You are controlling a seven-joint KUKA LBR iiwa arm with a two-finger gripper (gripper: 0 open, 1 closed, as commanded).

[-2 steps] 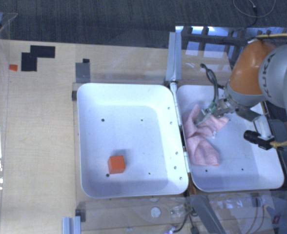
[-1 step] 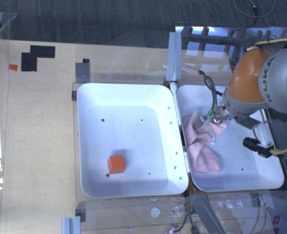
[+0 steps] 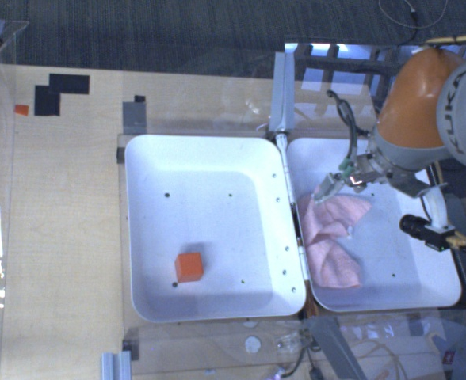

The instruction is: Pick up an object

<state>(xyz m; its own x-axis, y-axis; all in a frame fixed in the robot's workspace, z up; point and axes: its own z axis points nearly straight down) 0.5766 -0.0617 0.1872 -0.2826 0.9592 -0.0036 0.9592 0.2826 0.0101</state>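
I see my arm [image 3: 447, 109] coming in from the right side of the camera view, in its upper part. The big rounded orange band is on top, and the grey body with the maker's letters is beside it on the right. Below the band, the grey wrist leans down and to the left. At its end is the pincer [image 3: 338, 182], pointing down and left, with a small red light close to it.
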